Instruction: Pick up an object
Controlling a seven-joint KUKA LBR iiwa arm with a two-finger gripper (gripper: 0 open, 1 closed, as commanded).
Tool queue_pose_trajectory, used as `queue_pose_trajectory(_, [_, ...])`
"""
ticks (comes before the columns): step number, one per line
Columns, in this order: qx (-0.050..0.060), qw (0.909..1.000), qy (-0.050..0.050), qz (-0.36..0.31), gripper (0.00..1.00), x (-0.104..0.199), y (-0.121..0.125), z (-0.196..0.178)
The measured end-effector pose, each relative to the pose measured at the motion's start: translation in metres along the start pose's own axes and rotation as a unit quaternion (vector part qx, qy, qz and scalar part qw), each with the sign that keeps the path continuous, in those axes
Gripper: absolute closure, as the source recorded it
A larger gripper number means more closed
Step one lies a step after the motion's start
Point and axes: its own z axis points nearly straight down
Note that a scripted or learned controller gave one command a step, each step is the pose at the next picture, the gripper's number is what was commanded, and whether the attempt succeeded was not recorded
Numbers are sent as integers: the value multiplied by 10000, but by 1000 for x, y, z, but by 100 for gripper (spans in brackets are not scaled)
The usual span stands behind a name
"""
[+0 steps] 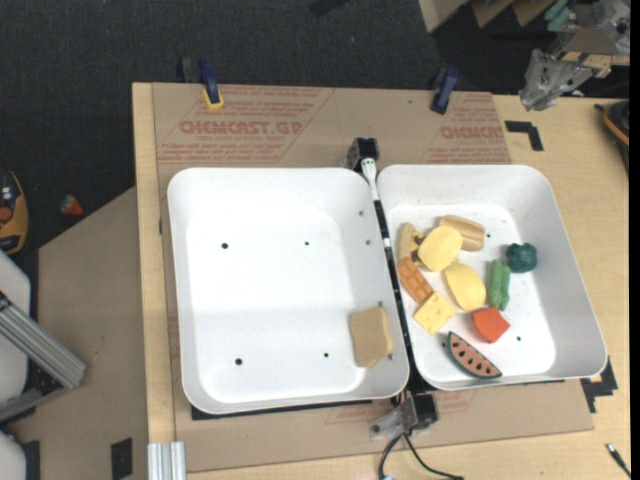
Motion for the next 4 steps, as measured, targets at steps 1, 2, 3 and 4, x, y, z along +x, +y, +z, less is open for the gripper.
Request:
queue_pose_trajectory(1, [38, 10000, 10, 3, 100, 41, -11, -78])
queue_pose_trajectory(2, [52, 10000, 16, 5, 100, 82, -60, -141])
queue_pose_trajectory(3, [132, 9999, 19, 26, 100, 91, -129, -87])
queue_pose_trajectory(4, [62, 10000, 18, 15, 100, 113, -166, -117])
